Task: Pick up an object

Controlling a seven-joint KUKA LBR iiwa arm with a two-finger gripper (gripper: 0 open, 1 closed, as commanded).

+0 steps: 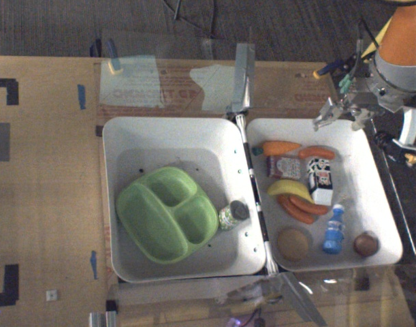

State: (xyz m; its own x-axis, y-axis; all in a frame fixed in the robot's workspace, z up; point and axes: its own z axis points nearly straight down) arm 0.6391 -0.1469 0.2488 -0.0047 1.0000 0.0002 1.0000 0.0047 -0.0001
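Approach step: pincer point(342, 114) spread, empty, above right bin's point(385, 182) far corner; next, descend onto carrot point(281, 147).

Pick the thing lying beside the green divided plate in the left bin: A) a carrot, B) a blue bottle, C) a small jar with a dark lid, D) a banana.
C: the small jar lies at the green plate's right edge in the left bin.
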